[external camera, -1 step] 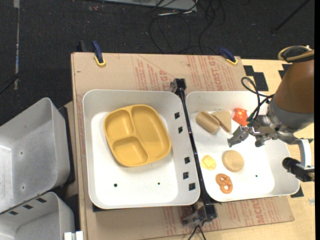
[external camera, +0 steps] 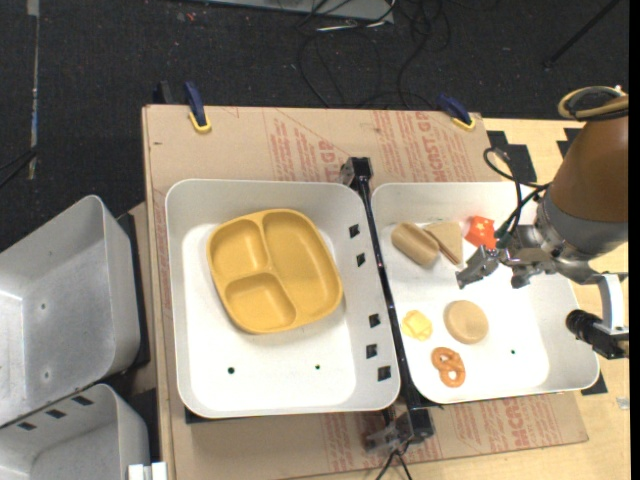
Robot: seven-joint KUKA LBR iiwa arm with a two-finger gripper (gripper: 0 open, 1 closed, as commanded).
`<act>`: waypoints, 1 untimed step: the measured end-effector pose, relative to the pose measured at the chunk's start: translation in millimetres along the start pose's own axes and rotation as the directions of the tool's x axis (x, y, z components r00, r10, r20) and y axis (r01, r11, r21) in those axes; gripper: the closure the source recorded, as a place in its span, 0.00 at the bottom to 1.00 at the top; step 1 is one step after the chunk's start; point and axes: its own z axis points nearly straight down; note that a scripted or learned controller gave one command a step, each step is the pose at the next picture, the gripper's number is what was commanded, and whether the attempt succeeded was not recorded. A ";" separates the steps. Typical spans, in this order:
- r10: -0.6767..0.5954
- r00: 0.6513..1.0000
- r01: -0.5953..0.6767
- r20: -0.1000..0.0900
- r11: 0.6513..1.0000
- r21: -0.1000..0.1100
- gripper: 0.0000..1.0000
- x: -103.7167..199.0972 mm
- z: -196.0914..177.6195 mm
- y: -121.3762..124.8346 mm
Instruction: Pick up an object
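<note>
Nothing picked yet: claw (external camera: 487, 264) over right bin (external camera: 560, 373), finger state unclear, round cookie (external camera: 466, 321) and pretzel (external camera: 450, 366) lying loose.

Dark floor (external camera: 90, 58) w/ cables (external camera: 420, 18) behind.

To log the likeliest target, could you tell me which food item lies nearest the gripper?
The small orange-red piece, just left of the gripper; the pretzel lies much farther.
</note>
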 end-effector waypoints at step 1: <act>0.002 1.000 -0.002 -0.001 1.000 0.005 0.00 3.4 43.6 -1.3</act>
